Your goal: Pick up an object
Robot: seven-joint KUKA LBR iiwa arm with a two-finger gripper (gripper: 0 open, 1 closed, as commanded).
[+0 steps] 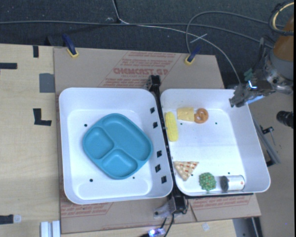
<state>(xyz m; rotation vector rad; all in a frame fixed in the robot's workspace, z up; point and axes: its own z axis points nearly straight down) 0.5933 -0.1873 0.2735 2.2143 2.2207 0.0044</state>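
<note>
A: Hovering over the upper right corner of the right bin (246, 147), that's the gripper (242, 96), and I honestly cannot tell from up here whether it is parted or closed. Nothing visible in its grasp.

B: So where's the pickings?

A: All down and to the left of it. Nearest, I'd say, is the pretzel (201, 116), touching the cheese wedge (185, 114). Just beyond them the corn cob (171, 126) lies beside the bin's left wall, long axis running along that wall, top to bottom in the view.

B: And the far end?

A: Pizza slice (186, 169), broccoli (206, 181) and a little can (231, 183) on its side, long axis across the view, near the bottom wall. Well apart from the tool.

B: Count it up.

A: Six items in the right bin, one of each. The left bin (69, 132) holds one blue divided plate (117, 145). Two bins, one arm.
</note>
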